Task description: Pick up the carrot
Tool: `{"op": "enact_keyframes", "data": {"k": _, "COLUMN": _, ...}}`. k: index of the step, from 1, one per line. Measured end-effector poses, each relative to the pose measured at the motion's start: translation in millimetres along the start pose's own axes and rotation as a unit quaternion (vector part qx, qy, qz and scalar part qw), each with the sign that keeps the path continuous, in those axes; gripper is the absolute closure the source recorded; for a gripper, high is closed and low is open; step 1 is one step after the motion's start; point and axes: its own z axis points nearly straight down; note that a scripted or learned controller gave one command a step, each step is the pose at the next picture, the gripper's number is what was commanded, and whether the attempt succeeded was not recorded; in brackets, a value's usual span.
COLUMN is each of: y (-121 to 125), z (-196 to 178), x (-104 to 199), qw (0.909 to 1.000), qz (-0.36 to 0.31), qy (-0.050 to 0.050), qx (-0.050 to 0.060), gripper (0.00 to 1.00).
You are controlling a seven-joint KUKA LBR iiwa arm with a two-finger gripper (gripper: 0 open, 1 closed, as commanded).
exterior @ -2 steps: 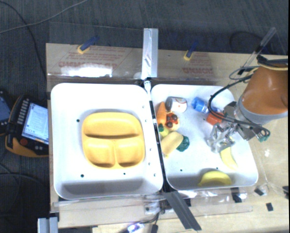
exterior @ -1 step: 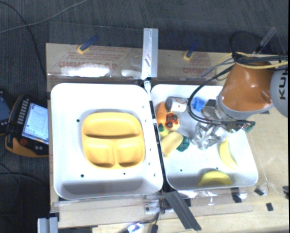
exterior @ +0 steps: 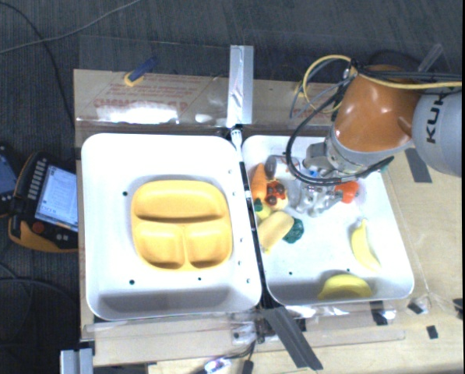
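The carrot (exterior: 258,180) is a short orange piece lying against the left wall of the right bin (exterior: 388,216), near its back. My gripper (exterior: 313,199) hangs low over the middle of that bin, to the right of the carrot and apart from it, under the orange-banded wrist (exterior: 370,115). A cluster of small red, orange and green pieces (exterior: 275,193) sits between the carrot and the gripper. A small orange-red thing (exterior: 347,192) shows just right of the gripper.
In the right bin lie a pale yellow piece (exterior: 273,227) with a teal piece (exterior: 295,231) beside it, a banana (exterior: 362,245) at the right and a yellow fruit (exterior: 343,286) at the front. The left bin (exterior: 107,170) holds a yellow divided tray (exterior: 183,223).
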Motion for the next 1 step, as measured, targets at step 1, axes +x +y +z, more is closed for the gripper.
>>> {"op": "enact_keyframes", "data": {"k": 1, "y": 36.4, "z": -92.6, "x": -101.6, "qw": 0.9908, "qz": 0.135, "qy": -0.001, "qx": -0.006, "gripper": 1.00}}
